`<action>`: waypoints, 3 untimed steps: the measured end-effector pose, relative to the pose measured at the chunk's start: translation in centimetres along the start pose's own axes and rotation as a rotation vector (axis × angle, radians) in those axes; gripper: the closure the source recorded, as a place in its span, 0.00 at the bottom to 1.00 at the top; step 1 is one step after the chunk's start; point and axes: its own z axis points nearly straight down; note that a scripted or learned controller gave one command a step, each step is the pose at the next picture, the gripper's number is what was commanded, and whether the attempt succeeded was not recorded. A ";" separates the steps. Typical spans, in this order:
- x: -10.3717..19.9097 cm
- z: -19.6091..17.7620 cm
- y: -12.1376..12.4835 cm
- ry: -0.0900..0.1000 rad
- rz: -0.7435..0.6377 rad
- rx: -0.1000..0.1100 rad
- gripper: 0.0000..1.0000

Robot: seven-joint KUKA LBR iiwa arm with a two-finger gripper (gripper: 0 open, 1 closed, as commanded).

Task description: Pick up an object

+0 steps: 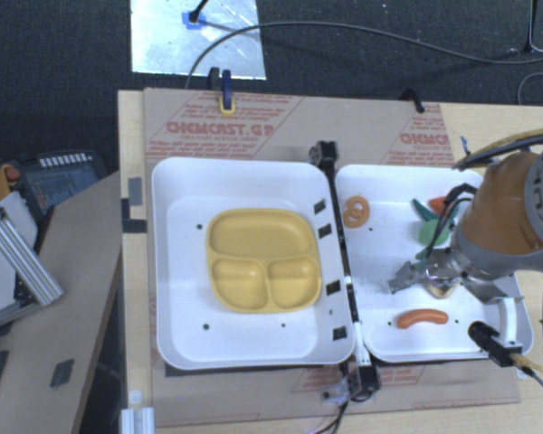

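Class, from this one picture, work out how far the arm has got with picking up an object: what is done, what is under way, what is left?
Done: the arm has reached into the right bin. Under way: its tool sits low above the bin floor, just above the sausage. Nothing is visibly held. Left: grasping and lifting something; the sausage, the orange ring and the green items all lie in the bin. The yellow tray lies in the left bin.

The arm (511, 215) reaches in from the right, pincer (425, 278) lowered.

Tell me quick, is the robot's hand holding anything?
Gripper: low in the right bin, above the sausage; open, shut or holding something cannot be told.
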 end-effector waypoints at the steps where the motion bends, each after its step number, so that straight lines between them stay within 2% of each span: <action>1: -0.5 -1.5 0.3 -0.013 0.002 -0.016 1.00; 2: -1.1 -7.6 1.0 -0.002 -0.002 0.000 1.00; 3: -1.4 -13.9 1.6 -0.002 -0.003 -0.002 1.00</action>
